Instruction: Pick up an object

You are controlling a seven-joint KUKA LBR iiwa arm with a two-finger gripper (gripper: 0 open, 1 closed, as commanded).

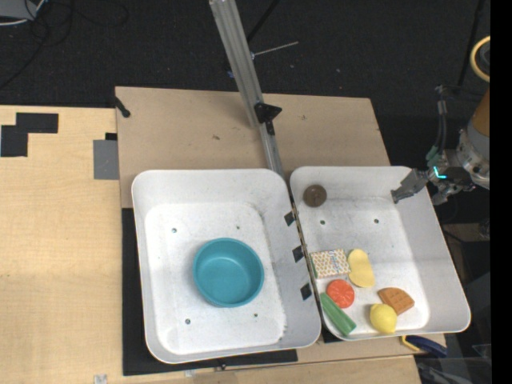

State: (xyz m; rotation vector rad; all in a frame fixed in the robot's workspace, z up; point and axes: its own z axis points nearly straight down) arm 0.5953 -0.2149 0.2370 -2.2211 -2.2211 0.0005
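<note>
On the bench, two shallow white bins sit side by side — the left bin (160, 190) and the right bin (400, 238) — their inner edges touching along a line of small black clips. Over the upper right corner of the right bin, the gripper (412, 184) reaches in from the right, a dark finger slanting down toward the bin's rim. Whether it is spread or pressed together cannot be told from this angle; nothing shows between its tips. A small teal light glows just behind it on the wrist.

Every loose object in the right bin lies well apart from the gripper. A brown round piece (314, 195) rests alone near the top left corner of that bin. The others cluster in the lower part: a checkered cracker-like square (329, 262), with a pale yellow piece (361, 268) just beside it on the right, a red tomato-like ball (341, 293) below them, a green vegetable (338, 314) lying at a slant against the bin's lower left wall, a yellow lemon (383, 318) near the bottom edge, and a brown bread-like wedge (396, 298) just above the lemon.

A teal bowl (229, 273) stands upright in the left bin, lower than the middle. A slanted metal rail (244, 70) runs from the top of the view down to the spot where the bins meet.
</note>
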